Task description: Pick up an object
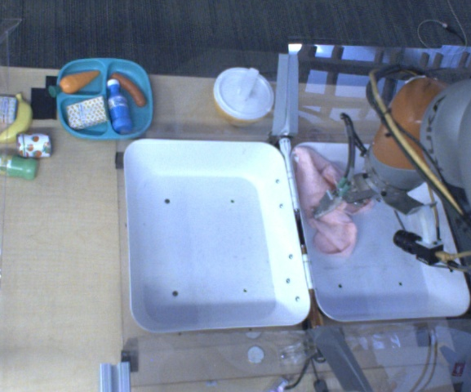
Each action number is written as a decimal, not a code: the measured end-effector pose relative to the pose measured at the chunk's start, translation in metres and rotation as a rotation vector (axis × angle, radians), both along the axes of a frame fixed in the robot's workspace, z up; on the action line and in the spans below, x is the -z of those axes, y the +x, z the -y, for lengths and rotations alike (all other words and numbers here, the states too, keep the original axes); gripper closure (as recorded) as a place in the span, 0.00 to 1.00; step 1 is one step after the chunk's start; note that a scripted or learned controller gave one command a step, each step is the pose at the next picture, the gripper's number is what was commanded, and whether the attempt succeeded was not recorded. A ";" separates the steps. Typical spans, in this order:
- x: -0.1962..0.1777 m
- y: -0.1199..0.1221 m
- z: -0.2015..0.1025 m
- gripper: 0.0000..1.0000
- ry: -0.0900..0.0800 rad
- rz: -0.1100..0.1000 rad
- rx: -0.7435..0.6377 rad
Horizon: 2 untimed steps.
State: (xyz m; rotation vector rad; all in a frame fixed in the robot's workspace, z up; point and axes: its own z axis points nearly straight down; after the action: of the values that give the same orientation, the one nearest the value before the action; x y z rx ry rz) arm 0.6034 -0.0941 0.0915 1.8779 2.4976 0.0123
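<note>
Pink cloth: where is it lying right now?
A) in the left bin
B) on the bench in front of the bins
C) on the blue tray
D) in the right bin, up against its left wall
D: the pink cloth lies crumpled in the right bin, along its left wall, with the gripper down at it.

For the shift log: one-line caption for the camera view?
Gripper down on pink cloth in the right bin.
</note>
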 end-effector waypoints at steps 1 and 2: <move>-0.001 -0.044 -0.002 0.00 0.002 0.001 0.003; -0.013 -0.041 -0.002 1.00 0.001 0.008 0.002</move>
State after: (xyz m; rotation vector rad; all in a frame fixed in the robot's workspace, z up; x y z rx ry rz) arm 0.5624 -0.0916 0.1044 1.8766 2.4911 0.0212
